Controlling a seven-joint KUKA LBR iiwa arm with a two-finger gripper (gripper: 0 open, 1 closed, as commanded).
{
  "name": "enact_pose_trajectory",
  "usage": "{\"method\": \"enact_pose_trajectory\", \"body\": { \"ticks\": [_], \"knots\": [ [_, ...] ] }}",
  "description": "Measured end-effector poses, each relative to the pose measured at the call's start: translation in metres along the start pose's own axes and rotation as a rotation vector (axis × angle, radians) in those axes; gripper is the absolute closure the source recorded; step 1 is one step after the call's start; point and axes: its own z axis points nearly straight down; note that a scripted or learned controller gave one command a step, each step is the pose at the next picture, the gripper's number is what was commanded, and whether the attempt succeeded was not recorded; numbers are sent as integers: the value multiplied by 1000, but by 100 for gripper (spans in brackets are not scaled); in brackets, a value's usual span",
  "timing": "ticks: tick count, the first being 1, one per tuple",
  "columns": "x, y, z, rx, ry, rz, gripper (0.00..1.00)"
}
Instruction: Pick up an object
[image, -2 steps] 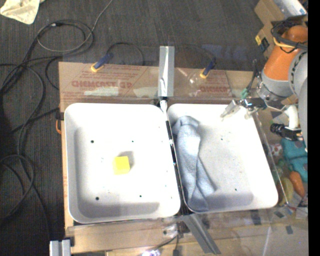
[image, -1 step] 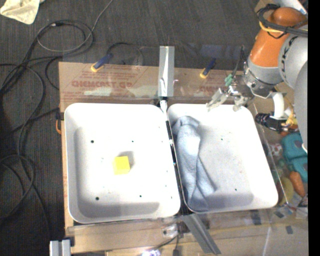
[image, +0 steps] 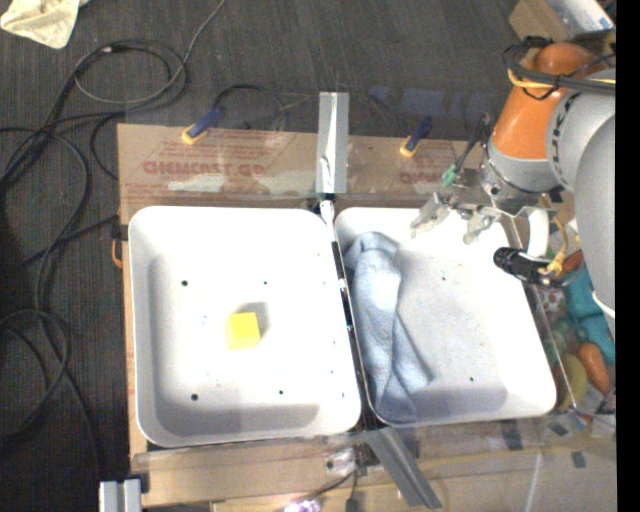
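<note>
Two white bins, one yellow block, one pale blue cloth, and my gripper spread wide with nothing in it.

Going left to right: the left bin (image: 150, 300) holds a single yellow block (image: 244, 330), a small cube-like piece with a flat, bright top, sitting a little left of that bin's middle and well apart from every wall. The right bin (image: 500, 340) holds a single pale blue cloth (image: 385, 320), crumpled into a long fold that lies along the bin's left wall from the back corner down to the front edge. My gripper (image: 452, 218) hangs over the back edge of the right bin, its two fingers (image: 428, 220) splayed apart and touching neither thing; the cloth is near, the block well away. Both bins rest side by side on the tabletop (image: 240, 165).
</note>
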Motion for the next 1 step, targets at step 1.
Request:
{"method": "enact_pose_trajectory", "body": {
  "ticks": [1],
  "knots": [
    [-8, -26, 85, -2, 1, -152, 0]
  ]
}}
